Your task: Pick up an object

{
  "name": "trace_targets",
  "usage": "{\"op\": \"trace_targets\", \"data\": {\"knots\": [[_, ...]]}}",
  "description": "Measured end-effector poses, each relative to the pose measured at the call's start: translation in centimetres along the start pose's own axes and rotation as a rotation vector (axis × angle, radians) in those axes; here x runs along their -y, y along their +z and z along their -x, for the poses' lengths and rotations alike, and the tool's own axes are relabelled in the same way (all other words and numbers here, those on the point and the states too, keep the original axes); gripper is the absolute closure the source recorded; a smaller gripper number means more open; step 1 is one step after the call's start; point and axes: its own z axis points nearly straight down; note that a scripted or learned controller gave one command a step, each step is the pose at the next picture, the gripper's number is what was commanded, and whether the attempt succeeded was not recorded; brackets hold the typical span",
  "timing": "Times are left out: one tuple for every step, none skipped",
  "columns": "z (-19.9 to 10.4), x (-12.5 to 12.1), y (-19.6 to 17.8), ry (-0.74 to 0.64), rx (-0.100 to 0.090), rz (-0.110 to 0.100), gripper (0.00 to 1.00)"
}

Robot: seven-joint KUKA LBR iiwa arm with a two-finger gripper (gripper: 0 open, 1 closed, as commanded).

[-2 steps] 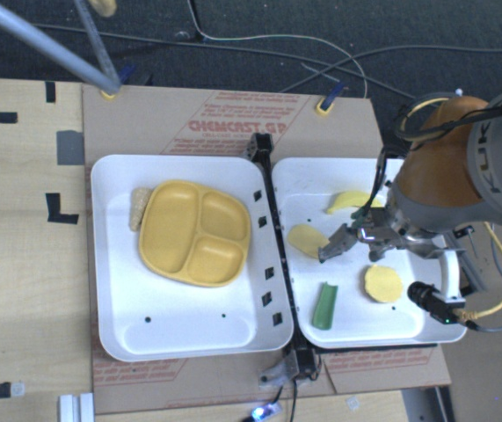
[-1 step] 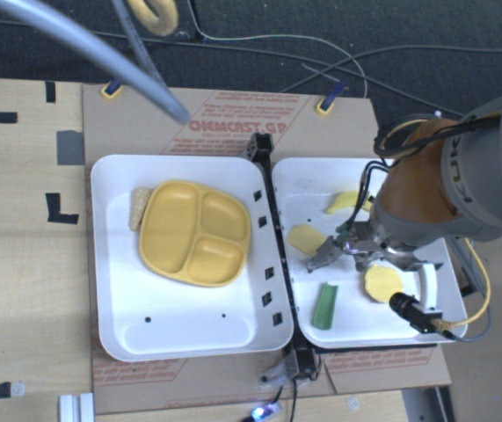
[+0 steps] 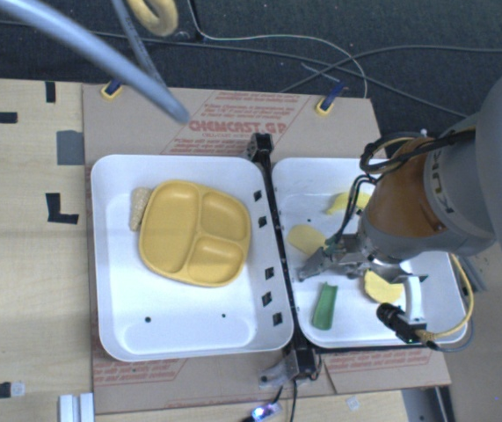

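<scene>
Nearest the camera, at the low edge of the right bin, a green block lies on the white floor, standing lengthwise and a little tilted, close to the divider between the bins. Just above it the gripper hangs low over the bin, its dark fingers pointing left toward the divider; whether they are apart or together I cannot tell, and nothing shows between them. The block is just below the fingers, and contact is not clear. To the right a yellow piece peeks out from under the wrist, beside a white and black fitting with cables. A round yellow disc lies just above the gripper, and farther up another yellow scrap sits partly hidden by the arm, whose orange band fills the bin's right half. In the left bin a yellow divided plate lies flat, touching a tan sponge at its left edge. Beyond the bins lies brown cardboard with red print, then dark carpet with cables
</scene>
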Motion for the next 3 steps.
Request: {"op": "trace_targets", "data": {"knots": [[0.0, -0.1, -1.3, 0.0, 0.0, 0.003, 1.0], [-0.4, -0.1, -5.5, -0.001, -0.002, 0.003, 1.0], [0.3, -0.8, -11.0, 0.0, 0.0, 0.006, 1.0]]}}
